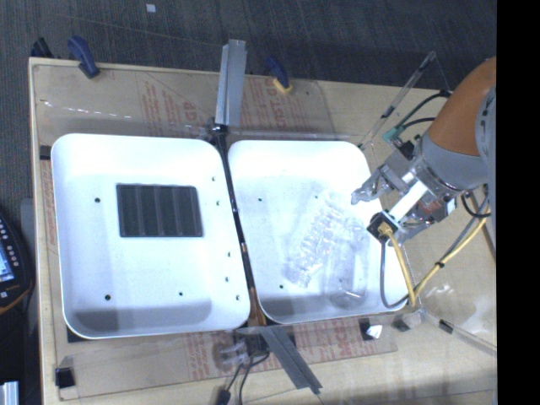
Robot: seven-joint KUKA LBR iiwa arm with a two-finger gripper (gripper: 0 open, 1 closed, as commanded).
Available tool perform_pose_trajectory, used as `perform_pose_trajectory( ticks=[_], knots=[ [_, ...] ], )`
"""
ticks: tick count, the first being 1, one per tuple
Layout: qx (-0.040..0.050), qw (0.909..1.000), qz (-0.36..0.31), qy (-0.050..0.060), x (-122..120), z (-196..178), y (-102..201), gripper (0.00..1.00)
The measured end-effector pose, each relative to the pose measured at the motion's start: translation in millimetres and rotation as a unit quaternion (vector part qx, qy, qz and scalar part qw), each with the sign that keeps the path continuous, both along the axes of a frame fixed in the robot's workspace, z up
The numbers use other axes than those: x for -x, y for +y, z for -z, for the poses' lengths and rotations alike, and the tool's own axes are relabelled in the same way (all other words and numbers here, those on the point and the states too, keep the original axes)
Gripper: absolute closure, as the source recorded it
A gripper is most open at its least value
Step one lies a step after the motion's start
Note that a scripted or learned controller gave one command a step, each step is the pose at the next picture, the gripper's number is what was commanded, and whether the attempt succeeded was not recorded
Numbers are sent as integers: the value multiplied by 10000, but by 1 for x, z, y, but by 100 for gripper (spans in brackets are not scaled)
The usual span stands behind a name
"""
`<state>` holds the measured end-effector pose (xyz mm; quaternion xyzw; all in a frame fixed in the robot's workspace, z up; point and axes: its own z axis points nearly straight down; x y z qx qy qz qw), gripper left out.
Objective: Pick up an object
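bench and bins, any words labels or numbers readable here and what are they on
Nothing can be read for certain.
Red print repeated across the bench sheet: too blurred to read.
Blue screen at the left edge: too small to read.
Dark ribbed block in the left bin: no marking seen.

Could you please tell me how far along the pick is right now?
Nothing looks lifted yet: the dark ribbed block lies flat in the left bin and a clear plastic item lies in the right bin. In hand: the pincer is at the right bin's right edge. Left: grasp and lift one.
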<state>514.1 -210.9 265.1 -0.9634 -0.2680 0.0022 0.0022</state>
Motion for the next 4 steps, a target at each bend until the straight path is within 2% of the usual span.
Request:
perform_pose_trajectory(
  ticks=[1, 2, 3, 4],
  knots=[
    [-11, 10000, -32, 18, 0, -9, 1, 100],
    [17, 9864, 1646, -30, -16, -78, 68, 100],
    [19, 9872, 1593, -25, -17, -87, 70, 100],
    [15, 9884, 1522, -3, -78, -91, 97, 100]
  ],
)
